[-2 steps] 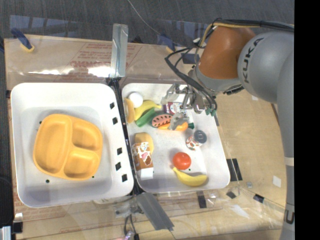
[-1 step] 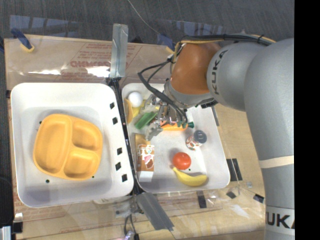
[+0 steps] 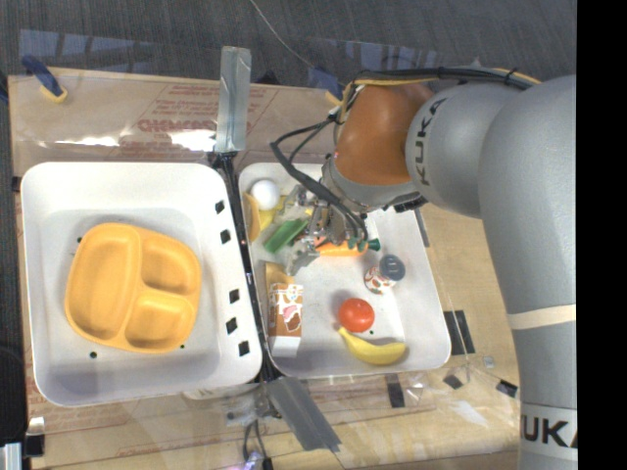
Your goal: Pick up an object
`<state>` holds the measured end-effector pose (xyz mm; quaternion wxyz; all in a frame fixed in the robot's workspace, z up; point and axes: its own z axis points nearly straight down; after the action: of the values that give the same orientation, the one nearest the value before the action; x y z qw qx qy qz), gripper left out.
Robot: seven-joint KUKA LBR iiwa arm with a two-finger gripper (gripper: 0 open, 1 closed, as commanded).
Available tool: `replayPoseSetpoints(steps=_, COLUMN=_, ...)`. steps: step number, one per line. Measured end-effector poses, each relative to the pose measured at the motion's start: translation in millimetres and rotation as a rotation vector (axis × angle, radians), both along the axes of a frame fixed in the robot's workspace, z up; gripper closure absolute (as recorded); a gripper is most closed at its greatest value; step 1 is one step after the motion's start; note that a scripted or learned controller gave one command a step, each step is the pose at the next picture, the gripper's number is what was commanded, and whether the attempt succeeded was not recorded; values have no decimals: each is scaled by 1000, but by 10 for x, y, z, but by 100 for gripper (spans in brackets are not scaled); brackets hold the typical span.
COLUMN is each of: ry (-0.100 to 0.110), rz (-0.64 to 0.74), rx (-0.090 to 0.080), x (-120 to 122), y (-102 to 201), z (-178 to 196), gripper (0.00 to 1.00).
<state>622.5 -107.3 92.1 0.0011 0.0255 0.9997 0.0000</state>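
You are looking at the arm reaching down into the right bin (image 3: 431,346), with the gripper (image 3: 328,231) sitting low over the clutter at the far left of that bin. Whether its grasp is apart or closed, you cannot tell; cables and the wrist are covering it.

Take the tomato (image 3: 357,313) as your landmark. The banana (image 3: 374,349) is lying just below it, nearly touching. The brown carton (image 3: 285,309) is lying to its left, against the bin wall. A small round patterned piece (image 3: 378,280) and a grey-blue disc (image 3: 392,266) are sitting just above and right of it. Farther above and left, right under the gripper, a green item (image 3: 284,234) and an orange carrot-like piece (image 3: 336,251) are crowding together, with a white egg (image 3: 265,193) beyond them.

By my reading, the arm is working the descent or grasp step on that green item. Next, you are wanting a clean closure on one thing, then a straight lift clear of its neighbours.

The yellow tray (image 3: 132,287) is sitting well left, in the left bin (image 3: 59,179).
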Motion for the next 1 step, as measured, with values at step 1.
replayPoseSetpoints(steps=1, ry=2, rz=0, rx=0, x=-5, y=0, z=-8, gripper=0)
